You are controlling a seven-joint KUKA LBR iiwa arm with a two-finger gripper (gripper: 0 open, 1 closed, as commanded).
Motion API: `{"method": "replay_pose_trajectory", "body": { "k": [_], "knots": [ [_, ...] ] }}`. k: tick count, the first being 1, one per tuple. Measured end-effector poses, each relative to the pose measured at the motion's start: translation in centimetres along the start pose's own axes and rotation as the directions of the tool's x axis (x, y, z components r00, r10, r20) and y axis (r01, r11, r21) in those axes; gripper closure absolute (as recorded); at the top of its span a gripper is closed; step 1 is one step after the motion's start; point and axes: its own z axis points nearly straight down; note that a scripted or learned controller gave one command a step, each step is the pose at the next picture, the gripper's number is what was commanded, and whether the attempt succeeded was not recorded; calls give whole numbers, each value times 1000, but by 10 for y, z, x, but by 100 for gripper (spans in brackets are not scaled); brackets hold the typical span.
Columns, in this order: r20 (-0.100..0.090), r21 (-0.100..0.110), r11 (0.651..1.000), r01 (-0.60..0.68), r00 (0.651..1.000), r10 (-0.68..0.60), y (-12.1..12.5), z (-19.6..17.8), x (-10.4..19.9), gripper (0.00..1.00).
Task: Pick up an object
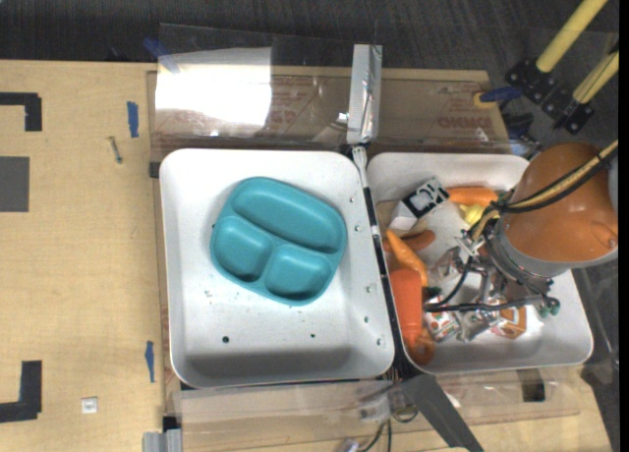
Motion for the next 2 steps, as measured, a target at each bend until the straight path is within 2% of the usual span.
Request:
{"method": "replay_pose_trajectory", "body": {
  "k": [2],
  "knots": [
    [-1,1,998,-57,998,57,3,0,1,0]
  ]
}}
